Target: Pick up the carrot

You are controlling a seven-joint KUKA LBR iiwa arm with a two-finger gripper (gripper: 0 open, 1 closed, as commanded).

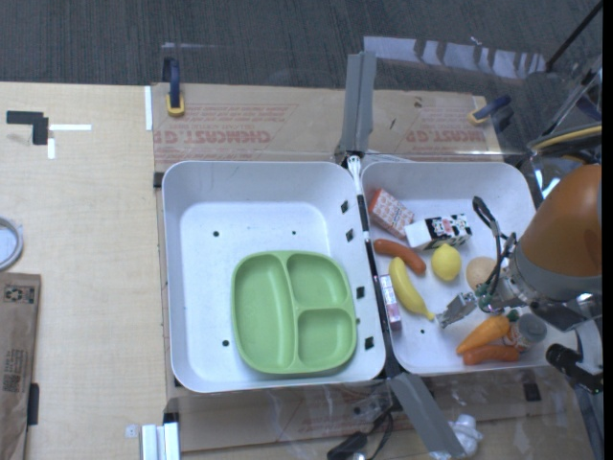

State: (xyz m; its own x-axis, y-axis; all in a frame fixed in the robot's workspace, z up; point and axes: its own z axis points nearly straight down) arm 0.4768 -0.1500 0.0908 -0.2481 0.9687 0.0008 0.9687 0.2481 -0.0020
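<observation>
On the bench [86,257] two shallow white bins sit side by side. The left bin [192,209] holds a green divided plate [293,311] with three compartments. The right bin [421,353] holds the food items: a carrot [487,332] lies near the bin's front right corner, tilted, with a second orange piece [490,354] just beside it toward the front edge. The arm [573,233] reaches in from the right, and its hand [469,304] hangs just above and left of the carrot; whether it is clenched or released cannot be told, and nothing is visibly gripped. Further left lie a banana [409,289], a sausage [398,253], a lemon [445,263], a red-and-white packet [388,211] and a small black-and-white box [439,229].
</observation>
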